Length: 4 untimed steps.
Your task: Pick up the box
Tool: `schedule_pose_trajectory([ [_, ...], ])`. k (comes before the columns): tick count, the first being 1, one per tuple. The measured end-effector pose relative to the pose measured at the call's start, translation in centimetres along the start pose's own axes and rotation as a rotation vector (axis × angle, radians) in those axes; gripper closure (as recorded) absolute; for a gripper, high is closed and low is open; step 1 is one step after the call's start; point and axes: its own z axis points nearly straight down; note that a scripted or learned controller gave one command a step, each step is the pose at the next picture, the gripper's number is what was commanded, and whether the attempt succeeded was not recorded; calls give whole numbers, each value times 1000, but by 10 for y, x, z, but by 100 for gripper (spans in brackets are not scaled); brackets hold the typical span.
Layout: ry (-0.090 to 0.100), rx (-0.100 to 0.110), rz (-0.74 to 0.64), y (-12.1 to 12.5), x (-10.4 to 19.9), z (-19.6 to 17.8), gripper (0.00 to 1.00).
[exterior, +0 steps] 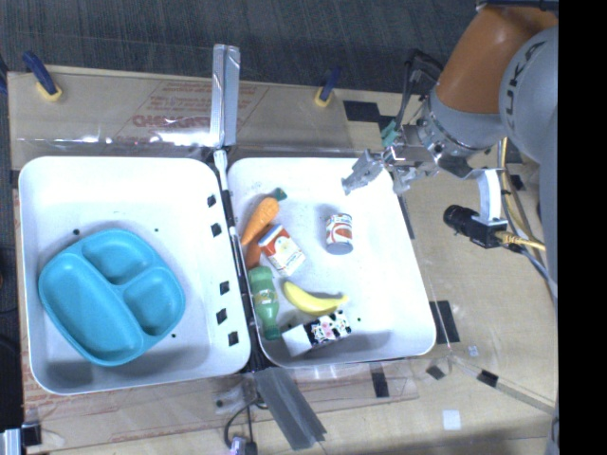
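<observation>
Pincer over right bin's far edge, grip state unreadable. Box lies between carrot and banana.

Pincer above right bin's far corner (box beside carrot)

In the right bin, the box lies just before the banana.

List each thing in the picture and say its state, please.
gripper: above right bin's far edge, holds nothing
box: lying near front wall
banana: lying flat
bottle: lying on its side
carrot: lying
can: tipped over
blue tray: in left bin
</observation>
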Motion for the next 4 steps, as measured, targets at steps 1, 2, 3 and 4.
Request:
schedule_pose_trajectory([
  [1, -2, -4, -3, 11, 8, 141, 0],
  [2, 1, -3, 178, 53, 11, 179, 0],
  [3, 1, -3, 178, 53, 11, 179, 0],
  [4, 1, 0, 173, 53, 12, 170, 100],
])
